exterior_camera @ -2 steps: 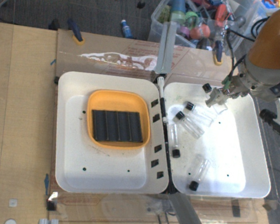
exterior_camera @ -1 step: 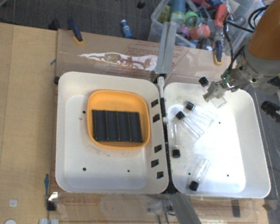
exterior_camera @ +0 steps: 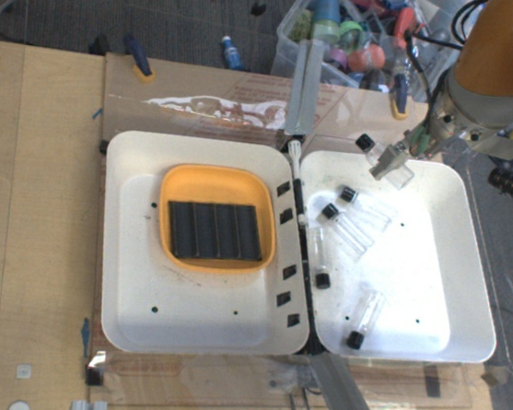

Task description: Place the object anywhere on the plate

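Camera view, from above at a slant. Grey arm (exterior_camera: pixel 498 53) with orange band reaching in from the right. Pincer (exterior_camera: pixel 393 166) hanging over the far-left part of the right bin (exterior_camera: pixel 471 272), near its far rim; finger spread too blurred to judge, cannot tell whether parted or pressed together, nor whether anything sits between the fingers.

Two white bins side by side on the tabletop (exterior_camera: pixel 23 217). In the left bin (exterior_camera: pixel 124 304): one orange plate (exterior_camera: pixel 222 182), with one dark ribbed block (exterior_camera: pixel 214 231) lying on it, filling most of the plate's floor.

In the right bin: clear vials with black caps, faint against the white. About four counted: one (exterior_camera: pixel 360 208) just below the pincer, one (exterior_camera: pixel 345 227) beside it, one (exterior_camera: pixel 318 258) along the left wall, one (exterior_camera: pixel 363 319) near the near edge. One loose black cap (exterior_camera: pixel 365 142) on the far rim, just left of the pincer.

Beyond the bins, one clear tub of coloured clutter (exterior_camera: pixel 371 28) on the far side.
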Robot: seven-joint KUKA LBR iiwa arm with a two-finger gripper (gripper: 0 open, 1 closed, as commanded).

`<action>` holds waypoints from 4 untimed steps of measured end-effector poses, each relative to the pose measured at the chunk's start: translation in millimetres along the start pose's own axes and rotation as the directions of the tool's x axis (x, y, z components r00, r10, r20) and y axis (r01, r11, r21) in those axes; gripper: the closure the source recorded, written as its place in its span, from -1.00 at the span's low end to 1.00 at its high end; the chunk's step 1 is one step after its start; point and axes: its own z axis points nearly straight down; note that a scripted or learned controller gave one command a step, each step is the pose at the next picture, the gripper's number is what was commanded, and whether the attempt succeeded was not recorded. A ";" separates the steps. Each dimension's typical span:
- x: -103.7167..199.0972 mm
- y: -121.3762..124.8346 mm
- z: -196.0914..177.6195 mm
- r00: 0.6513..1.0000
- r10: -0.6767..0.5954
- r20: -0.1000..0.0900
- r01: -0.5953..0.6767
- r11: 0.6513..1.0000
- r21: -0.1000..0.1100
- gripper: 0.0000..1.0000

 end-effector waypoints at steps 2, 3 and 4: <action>-10.3 -15.0 -39.1 0.893 -0.450 0.002 0.450 0.893 -0.002 1.00; -31.1 -38.4 -90.7 0.770 -0.638 0.003 0.638 0.770 -0.001 1.00; -78.1 -64.9 -185.2 0.620 -0.785 0.004 0.785 0.620 0.000 1.00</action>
